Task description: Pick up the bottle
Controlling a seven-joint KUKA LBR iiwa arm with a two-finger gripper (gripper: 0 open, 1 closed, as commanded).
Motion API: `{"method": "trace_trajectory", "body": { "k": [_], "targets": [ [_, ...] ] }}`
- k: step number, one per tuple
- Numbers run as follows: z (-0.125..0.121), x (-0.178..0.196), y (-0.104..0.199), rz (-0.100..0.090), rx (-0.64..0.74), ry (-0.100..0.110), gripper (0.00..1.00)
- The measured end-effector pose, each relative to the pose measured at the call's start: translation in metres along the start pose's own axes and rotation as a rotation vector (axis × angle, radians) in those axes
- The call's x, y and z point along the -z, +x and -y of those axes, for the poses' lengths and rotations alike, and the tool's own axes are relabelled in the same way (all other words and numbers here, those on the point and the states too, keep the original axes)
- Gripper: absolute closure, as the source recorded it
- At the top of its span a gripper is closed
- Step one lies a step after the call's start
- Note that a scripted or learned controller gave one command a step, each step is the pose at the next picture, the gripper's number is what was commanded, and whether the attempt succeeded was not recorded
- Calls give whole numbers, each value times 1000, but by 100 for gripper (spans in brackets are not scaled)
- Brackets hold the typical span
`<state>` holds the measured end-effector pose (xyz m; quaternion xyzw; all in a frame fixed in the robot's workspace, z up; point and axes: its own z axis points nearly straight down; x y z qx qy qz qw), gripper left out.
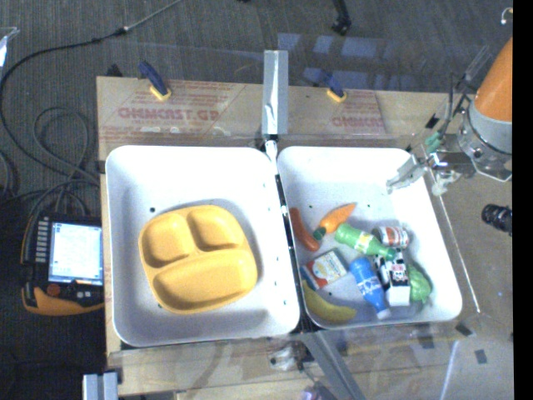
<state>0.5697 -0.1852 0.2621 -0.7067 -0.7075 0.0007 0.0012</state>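
Note:
A green bottle lies on its side near the middle of the right bin, its neck pointing left. A blue bottle lies just below it, slanting toward the bin's front. My gripper hangs over the bin's back right corner, up and to the right of both bottles and well apart from them. It is open, with nothing between its fingers. The orange band of the arm shows at the right edge.
Around the bottles lie a carrot, a red pepper, a small can, a carton, a banana and a green toy. The left bin holds a yellow divided plate.

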Motion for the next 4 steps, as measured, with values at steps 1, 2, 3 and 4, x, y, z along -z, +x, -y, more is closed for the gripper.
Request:
{"method": "trace_trajectory", "body": {
  "k": [1,2,3,4],
  "targets": [
    [57,-154,30,-1,4,-1,0],
    [76,-171,86,3,-101,-20,0],
    [76,-162,86,2,-102,-20,100],
    [-13,-79,140,3,-16,0,100]
  ]
}}
